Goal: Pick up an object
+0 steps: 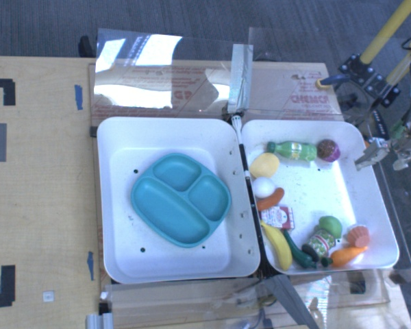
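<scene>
My job is to pick up one thing, and all the small toys I could take are in the right bin (315, 190). A green bottle (292, 151) lies on its side along the far edge, with a purple ball (328, 149) touching its end. A yellow lemon (264, 164), a white egg (264, 186) and an orange stick (270, 199) sit in a row down the left edge. They are close together, so they look hard to grab one at a time. A red and white packet (279, 217) lies flat just below them, and flat things are hard to get under. A banana (279, 245) lies in the near left corner. A green round toy (330, 225), a small can (320, 243) and some orange toys (356, 237) crowd the near right corner.

The middle of this bin is bare, so I think the bottle and the ball are my best picks, with room on their near side.

My gripper (380, 153) is at the right edge of this bin, near the far corner and close to the purple ball. I cannot tell if it is apart or together. I see no toy in it.

The left bin (116, 184) has a blue plate (181, 199) with three parts lying in its middle.
</scene>
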{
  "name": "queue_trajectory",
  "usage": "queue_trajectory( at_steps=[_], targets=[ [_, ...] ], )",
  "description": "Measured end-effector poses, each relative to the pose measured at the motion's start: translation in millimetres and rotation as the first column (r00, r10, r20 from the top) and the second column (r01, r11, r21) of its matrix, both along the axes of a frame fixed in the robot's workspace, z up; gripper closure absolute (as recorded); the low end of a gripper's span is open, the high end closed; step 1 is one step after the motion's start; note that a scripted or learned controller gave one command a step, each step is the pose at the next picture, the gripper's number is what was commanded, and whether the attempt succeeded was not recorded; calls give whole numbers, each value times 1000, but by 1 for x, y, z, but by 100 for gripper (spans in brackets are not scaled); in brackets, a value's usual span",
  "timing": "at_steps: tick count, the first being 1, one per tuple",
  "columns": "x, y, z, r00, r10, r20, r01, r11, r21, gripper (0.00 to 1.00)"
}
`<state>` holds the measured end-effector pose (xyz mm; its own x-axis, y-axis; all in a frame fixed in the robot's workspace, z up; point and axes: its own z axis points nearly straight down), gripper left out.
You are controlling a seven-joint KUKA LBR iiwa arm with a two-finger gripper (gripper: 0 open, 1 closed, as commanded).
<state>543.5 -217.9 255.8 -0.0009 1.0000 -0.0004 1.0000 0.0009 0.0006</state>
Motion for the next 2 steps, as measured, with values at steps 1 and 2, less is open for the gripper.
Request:
queue_trajectory(
  at_steps=[1, 2],
  targets=[
    [0, 0, 0, 1000, 0, 0, 0, 1000, 0, 0],
    [-21, 49, -149, 998, 55, -9, -54, 999, 4, 0]
  ],
)
